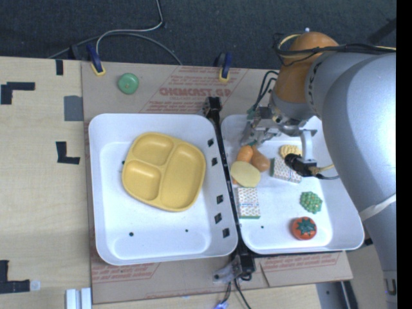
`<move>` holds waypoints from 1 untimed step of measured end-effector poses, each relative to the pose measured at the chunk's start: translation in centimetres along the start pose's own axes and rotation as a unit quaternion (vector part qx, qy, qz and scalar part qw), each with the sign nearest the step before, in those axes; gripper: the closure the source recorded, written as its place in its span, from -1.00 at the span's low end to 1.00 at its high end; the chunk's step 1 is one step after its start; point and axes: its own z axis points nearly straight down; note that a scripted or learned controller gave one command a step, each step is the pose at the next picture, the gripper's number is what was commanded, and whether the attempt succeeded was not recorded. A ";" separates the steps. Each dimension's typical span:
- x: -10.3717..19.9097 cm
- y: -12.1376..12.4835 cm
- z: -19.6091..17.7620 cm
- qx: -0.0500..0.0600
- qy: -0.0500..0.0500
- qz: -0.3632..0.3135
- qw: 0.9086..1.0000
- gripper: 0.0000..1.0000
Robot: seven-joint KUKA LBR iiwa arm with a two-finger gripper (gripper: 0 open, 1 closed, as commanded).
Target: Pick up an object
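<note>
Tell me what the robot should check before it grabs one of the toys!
1. Gripper over the right bin: ok.
2. Toys within reach, orange piece and pale yellow piece just below it: ok.
3. Target standing alone: not ok, those two touch.
4. Gripper holding nothing yet: cannot tell.
5. Tomato and green piece lying apart as easier picks: ok.

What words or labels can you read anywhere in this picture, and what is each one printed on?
"CHEMCAST GP", roughly, in red on the brown board behind the bins; the print is faint, so the reading is unsure.
More red print on that board's front edge below the bins: too blurred to read.
Small packet in the right bin: patterned print, too small to read.
Black marks on the wooden bench: shapes, not letters.
</note>
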 end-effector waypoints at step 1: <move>0.0 0.0 0.1 0.000 0.000 0.000 1.000 -1.00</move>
